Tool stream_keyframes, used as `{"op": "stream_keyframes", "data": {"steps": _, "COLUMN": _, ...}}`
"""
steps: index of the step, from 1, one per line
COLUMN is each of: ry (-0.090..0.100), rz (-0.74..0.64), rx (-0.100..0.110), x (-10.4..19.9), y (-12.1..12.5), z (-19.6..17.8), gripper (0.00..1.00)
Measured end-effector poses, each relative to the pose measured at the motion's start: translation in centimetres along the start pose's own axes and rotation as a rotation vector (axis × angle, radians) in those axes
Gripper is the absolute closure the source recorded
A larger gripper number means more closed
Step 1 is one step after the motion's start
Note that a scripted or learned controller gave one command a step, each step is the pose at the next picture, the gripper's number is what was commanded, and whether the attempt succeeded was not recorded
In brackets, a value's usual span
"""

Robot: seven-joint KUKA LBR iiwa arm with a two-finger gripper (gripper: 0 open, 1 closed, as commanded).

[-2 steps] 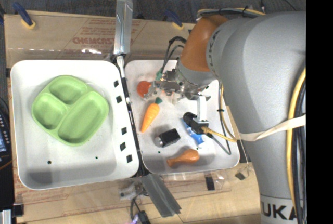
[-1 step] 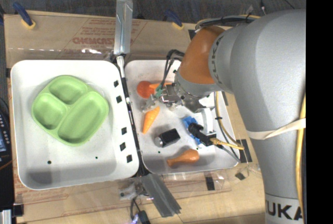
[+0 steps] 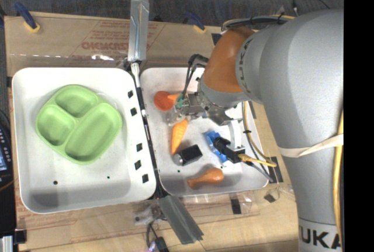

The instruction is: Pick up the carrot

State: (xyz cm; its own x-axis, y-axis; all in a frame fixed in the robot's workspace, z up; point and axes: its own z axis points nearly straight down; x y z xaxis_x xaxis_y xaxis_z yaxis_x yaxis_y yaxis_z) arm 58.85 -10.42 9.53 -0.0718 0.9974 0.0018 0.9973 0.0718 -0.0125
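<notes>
We see two white bins side by side on the bench (image 3: 70,17); the left bin (image 3: 29,145) holds a green plate (image 3: 79,123) with three compartments, lying toward that bin's upper left; the right bin (image 3: 153,78) holds several small things. The carrot (image 3: 178,135) lies near the middle of the right bin, tilted, its thick end up toward the pincer and its tip pointing down and left; just below it sits a black block (image 3: 190,155), close to the carrot's tip; a blue thing (image 3: 215,144) lies to the right of the block; a brown drumstick-like toy (image 3: 207,177) rests near the bin's lower edge; an orange-red round thing (image 3: 164,100) sits near the upper left of this bin. The arm (image 3: 292,87) reaches in from the right, its orange band (image 3: 225,64) above the wrist; the pincer (image 3: 182,107) hangs just above the carrot's thick end, beside the red thing; whether it is open or closed we cannot tell, and we see nothing held in it; the carrot rests on the bin floor.
</notes>
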Motion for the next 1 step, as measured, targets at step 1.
{"op": "stream_keyframes", "data": {"steps": 1, "ry": -0.001, "rz": 0.03, "rx": -0.009, "x": 1.89, "y": -4.11, "z": -9.47, "gripper": 1.0}}
